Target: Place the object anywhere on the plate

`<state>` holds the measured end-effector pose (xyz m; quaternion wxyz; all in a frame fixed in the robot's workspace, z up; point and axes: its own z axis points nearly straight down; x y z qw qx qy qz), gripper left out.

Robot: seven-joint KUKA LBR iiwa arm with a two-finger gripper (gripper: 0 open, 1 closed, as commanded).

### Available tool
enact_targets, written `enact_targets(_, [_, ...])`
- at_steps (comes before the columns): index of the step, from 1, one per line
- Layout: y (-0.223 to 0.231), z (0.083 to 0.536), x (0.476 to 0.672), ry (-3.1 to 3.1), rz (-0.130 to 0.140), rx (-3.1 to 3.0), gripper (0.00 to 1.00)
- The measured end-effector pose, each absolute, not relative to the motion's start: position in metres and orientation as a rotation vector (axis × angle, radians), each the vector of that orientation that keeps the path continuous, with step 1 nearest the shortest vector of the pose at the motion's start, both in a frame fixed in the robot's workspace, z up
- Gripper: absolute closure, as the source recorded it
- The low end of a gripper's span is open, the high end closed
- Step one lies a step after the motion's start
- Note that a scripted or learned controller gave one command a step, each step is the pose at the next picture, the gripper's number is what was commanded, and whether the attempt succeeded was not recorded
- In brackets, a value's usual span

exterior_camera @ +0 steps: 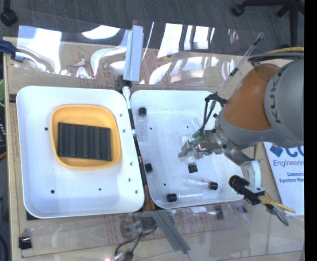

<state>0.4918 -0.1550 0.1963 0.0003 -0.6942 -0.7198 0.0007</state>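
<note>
Your two-finger gripper (190, 150), its state unclear, hovers just above the black-capped clear vial (201, 184); the yellow rounded plate (60, 118) lies well left.

A white sheet (285, 167) is lying on the bench at the right, just beyond the right bin (163, 105), and it is showing blue print cut off by the picture's edge. A large "C" or "G" is showing at the top, "Engineering" below it, and under that two smaller lines beginning "Comm" and "Furniture Wa", too small to be sure of. The arm's grey casing (288, 99) is bearing dark raised letters, seemingly "KU".
</note>
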Motion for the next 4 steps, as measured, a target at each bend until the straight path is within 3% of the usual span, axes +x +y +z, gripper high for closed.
enact_targets(1, [-0.079, 0.217, 0.476, -2.283, 0.005, -2.151, 1.00])
enact_targets(2, [-0.063, 0.233, 0.537, -2.268, 0.003, -2.169, 1.00])
enact_targets(3, [-0.015, 0.196, 0.585, -2.330, 0.004, -2.102, 1.00])
enact_targets(4, [-0.015, 0.197, 0.585, -2.330, 0.003, -2.102, 0.00])
